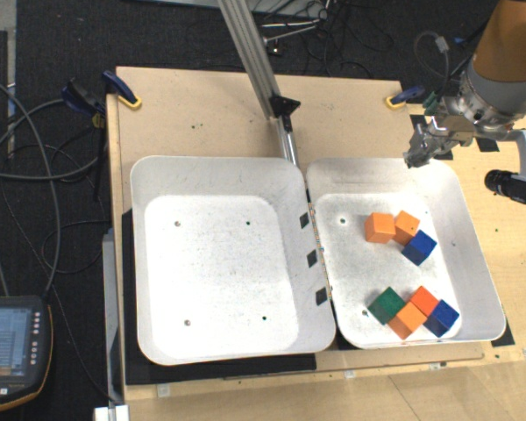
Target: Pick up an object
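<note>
Small cubes [401, 270] clustered in right bin [473, 235], lower right of frame. Probably light, rigid, smooth; best pinched across flat opposite faces. Claw [418, 153] at upper right, state impossible to tell.

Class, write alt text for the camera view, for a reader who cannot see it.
Seven blocks lie in the right bin: two orange and one blue in one cluster, and nearer the camera a green, two orange and a blue. The gripper hovers over that bin's far edge, holding nothing. The left bin sits alongside.
</note>
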`<control>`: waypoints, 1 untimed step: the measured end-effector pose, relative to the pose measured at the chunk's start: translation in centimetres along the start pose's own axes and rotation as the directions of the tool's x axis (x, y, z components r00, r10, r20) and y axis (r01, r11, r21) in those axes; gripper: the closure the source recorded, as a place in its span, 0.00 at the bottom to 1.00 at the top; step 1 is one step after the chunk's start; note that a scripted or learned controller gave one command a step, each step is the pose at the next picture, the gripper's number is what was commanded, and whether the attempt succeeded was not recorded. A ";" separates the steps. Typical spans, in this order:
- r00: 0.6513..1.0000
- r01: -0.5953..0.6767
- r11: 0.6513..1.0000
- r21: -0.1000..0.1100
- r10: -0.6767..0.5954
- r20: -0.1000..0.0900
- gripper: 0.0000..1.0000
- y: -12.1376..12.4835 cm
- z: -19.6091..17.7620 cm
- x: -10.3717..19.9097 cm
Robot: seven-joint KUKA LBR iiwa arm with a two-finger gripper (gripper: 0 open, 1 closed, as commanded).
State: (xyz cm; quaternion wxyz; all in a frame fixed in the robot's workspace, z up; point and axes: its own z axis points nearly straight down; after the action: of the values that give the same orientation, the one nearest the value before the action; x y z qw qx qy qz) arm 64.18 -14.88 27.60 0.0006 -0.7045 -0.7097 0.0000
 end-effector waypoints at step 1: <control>1.000 0.000 1.000 0.001 0.000 -0.001 1.00 -1.4 1.6 5.6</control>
State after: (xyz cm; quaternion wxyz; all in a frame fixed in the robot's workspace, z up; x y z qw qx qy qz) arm 62.74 -9.30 26.00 0.0015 -0.7043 -0.7099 0.0001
